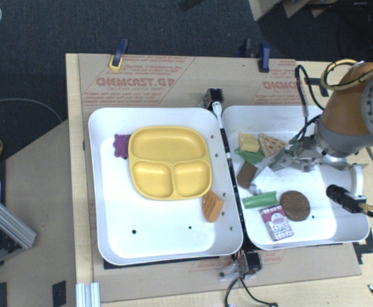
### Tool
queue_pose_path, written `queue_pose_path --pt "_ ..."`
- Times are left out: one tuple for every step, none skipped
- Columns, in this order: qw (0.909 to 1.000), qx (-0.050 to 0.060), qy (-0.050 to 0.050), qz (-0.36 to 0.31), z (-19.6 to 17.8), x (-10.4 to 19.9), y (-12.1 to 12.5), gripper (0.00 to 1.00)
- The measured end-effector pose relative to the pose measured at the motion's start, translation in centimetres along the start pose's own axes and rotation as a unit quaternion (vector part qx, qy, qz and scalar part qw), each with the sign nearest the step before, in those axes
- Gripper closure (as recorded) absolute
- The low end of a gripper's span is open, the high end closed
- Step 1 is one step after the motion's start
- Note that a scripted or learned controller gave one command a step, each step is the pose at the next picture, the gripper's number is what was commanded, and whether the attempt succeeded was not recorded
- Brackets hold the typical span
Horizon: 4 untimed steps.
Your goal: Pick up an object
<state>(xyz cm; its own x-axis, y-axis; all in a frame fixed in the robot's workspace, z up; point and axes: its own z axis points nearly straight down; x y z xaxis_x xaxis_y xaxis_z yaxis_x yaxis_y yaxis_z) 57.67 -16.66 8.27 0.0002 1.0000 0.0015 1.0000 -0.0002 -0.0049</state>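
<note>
My gripper (267, 163) is low inside the right bin (340, 230), reaching left from the grey and orange arm (347, 114). Its tip lies just right of a brown block (246, 173) and below a green piece (246, 155); I cannot tell whether it touches either. Close above it are a tan wedge (273, 145) and a pale yellow block (249, 142). Nearer the front of this bin lie a green stick (260, 201), a round brown cookie (295, 204) and a red and white packet (277, 223).
The left bin (109, 229) holds a yellow divided plate (170, 161), a purple item (121, 146) at the plate's left edge and an orange-brown piece (212, 206) by the right wall. Cables and a black connector (343, 198) hang at the arm's right.
</note>
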Motion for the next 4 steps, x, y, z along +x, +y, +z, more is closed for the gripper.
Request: queue_pose_path --pt "1.0 -0.003 -0.001 0.0 -1.3 -0.1 0.1 1.0" --pt "1.0 -0.006 -0.002 0.001 -7.2 -0.7 -0.5 1.0" --pt "1.0 -0.007 -0.003 0.0 -13.6 -1.2 -0.5 1.0" --pt "1.0 -0.005 -0.002 -0.001 -14.3 -1.2 -0.4 1.0"
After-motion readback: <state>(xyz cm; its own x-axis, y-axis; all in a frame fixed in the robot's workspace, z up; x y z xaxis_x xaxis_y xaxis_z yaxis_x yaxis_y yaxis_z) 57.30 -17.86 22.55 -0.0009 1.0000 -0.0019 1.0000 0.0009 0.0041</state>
